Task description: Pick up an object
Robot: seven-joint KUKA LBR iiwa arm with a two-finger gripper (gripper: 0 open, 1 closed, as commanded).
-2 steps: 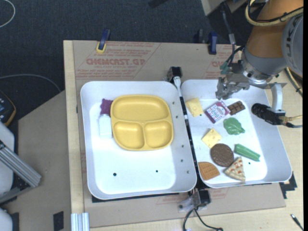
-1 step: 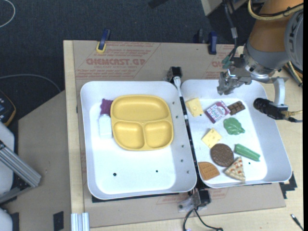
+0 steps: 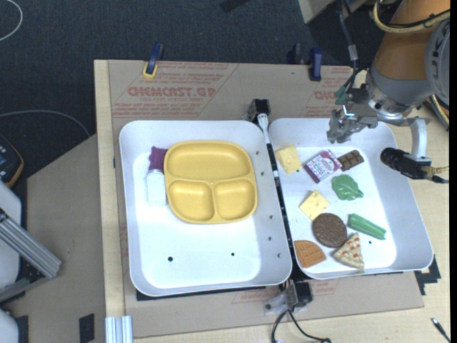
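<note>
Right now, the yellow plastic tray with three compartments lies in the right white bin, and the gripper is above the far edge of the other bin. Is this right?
Not quite. The camera view shows the yellow plastic tray with three compartments in the left white bin, not the right one. The gripper is above the far edge of the other, right white bin, as you said.

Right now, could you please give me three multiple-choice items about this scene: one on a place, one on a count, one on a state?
1. Where does the yellow three-compartment plastic tray lie?
A. left white bin
B. right white bin
C. on the cardboard

2. How many pale yellow cheese-like squares are there?
A. one
B. two
C. four

3. How does the yellow tray lie?
A. upside down
B. on edge
C. open side up

Answers: 1 A, it lies in the left white bin. 2 B, one square and another. 3 C, its compartments face up.
</note>
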